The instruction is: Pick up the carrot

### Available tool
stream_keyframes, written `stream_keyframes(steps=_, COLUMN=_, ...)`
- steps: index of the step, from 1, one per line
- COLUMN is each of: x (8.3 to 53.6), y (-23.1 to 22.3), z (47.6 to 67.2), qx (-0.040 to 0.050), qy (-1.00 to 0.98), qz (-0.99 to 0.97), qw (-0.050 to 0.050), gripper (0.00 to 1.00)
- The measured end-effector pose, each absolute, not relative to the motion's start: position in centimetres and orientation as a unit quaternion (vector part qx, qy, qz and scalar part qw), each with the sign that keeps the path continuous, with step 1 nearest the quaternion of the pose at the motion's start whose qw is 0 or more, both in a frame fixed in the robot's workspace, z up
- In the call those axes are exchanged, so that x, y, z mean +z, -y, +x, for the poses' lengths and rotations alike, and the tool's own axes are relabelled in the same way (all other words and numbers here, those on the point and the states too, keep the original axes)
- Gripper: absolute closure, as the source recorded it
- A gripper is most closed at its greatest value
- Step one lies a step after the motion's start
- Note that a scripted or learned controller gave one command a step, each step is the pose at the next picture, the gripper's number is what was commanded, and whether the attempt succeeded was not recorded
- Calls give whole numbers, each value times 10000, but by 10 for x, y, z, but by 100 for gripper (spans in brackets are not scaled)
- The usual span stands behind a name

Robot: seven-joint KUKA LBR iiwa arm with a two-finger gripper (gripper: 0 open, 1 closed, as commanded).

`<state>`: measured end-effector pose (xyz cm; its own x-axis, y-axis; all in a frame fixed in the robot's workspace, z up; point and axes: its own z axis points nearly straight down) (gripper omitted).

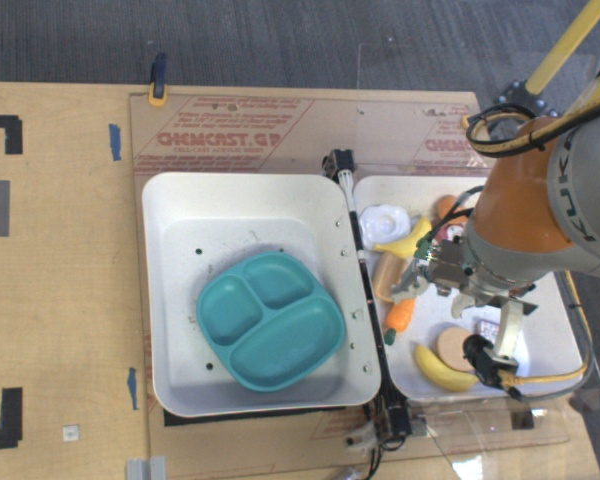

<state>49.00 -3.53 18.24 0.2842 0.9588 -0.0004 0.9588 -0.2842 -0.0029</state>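
Gripper (418,280) position: right bin (565,363), left-centre portion, lower right quarter of the frame, just above the carrot (401,315). Whether it is released or clenched I cannot tell; my wrist and its cabling block the view of that end. No contact with the carrot can be confirmed.

Carrot: small, orange, lying on the right bin's floor close to the divider between the two bins, directly below my gripper in the frame, not lifted.

Other contents of the right bin: a yellow banana (442,367) near the lower edge, with a tan round item (454,347) touching it on the upper right; a tan bread-like piece (388,271) above the carrot; a white round object (383,221) toward the upper left corner; a second yellow piece (411,240) beside it; an orange-red item (446,207) partly hidden behind my arm.

Left bin (170,218): one teal divided plate (270,320), three compartments, resting flat in the lower centre.
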Motion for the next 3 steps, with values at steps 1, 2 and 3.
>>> stream_keyframes(steps=1, x=182, y=35, z=490, qx=10, qy=5983, qz=-8013, qw=10, gripper=0)
stream_keyframes(steps=2, x=182, y=35, z=490, qx=10, qy=5983, qz=-8013, qw=10, gripper=0)
stream_keyframes(steps=3, x=102, y=82, z=484, qx=-18, qy=6121, qz=-7908, qw=5, gripper=0)
